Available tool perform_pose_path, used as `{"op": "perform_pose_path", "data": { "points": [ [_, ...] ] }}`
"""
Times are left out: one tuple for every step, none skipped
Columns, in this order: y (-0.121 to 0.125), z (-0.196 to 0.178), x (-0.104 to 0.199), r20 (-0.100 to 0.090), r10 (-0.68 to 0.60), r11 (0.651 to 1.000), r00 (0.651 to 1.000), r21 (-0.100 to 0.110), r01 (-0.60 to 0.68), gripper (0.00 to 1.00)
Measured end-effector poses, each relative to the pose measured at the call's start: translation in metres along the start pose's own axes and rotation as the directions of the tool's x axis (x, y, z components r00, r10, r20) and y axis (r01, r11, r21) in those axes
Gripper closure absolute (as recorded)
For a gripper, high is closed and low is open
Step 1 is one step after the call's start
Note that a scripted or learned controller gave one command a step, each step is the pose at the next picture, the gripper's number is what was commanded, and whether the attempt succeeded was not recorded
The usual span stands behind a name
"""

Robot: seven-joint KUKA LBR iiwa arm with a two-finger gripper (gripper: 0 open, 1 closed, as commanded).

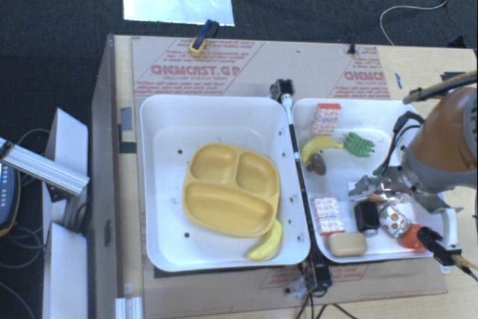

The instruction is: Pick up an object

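Clutter fills the right bin (340, 110), where we see the gripper (385, 187) lowered over the near right part, its metal tips among the objects. We cannot tell how far its jaws are parted, nor whether anything sits between them. Just beneath and touching its outline lie a black block (366, 217) and a red-and-white packet (394, 220); a tan soap bar (347, 243) lies nearer the front wall. Farther off we see a banana (320, 146), a green toy (359, 143) and a small carton (326, 118). In the left bin (160, 160) a yellow divided plate (230, 187) rests beside another banana (268, 241).
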State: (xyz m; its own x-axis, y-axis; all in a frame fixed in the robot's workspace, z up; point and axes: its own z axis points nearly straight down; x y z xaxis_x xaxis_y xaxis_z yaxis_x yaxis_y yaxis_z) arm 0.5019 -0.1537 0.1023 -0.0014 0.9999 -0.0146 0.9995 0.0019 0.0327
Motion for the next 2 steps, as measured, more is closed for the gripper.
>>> {"op": "perform_pose_path", "data": {
  "points": [
    [0.116, -0.089, -0.055, -0.011, -0.003, 1.0, 1.0, 0.025, 0.003, 0.0],
    [0.147, 0.021, -0.005, -0.015, -0.003, 0.999, 1.0, 0.033, 0.004, 0.0]
  ]
}}
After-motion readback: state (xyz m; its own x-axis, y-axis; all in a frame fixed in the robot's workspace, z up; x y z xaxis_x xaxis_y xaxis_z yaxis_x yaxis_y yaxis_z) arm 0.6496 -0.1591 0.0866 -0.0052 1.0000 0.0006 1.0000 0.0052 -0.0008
